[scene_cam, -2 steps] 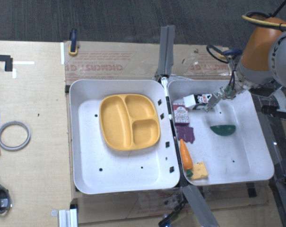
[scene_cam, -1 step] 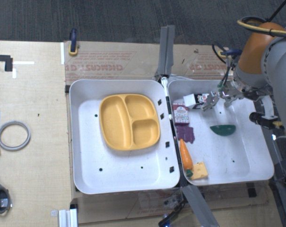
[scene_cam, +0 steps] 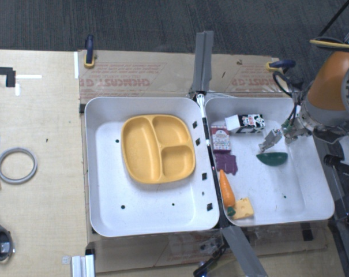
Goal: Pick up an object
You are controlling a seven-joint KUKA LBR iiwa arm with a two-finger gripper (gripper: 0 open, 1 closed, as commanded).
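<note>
Gripper (scene_cam: 270,142) hangs tilted just above dark green object (scene_cam: 273,158) in right bin (scene_cam: 312,203).

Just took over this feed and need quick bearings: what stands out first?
The yellow divided plate fills the middle of the left bin. In the right bin, small items line the left wall: a carrot, a purple piece and a cow-patterned carton. The end effector hangs just above a dark green object.

Divided plate (scene_cam: 158,149) in left bin (scene_cam: 99,172); carrot (scene_cam: 226,190), carton (scene_cam: 244,123) in right bin (scene_cam: 307,195).
</note>
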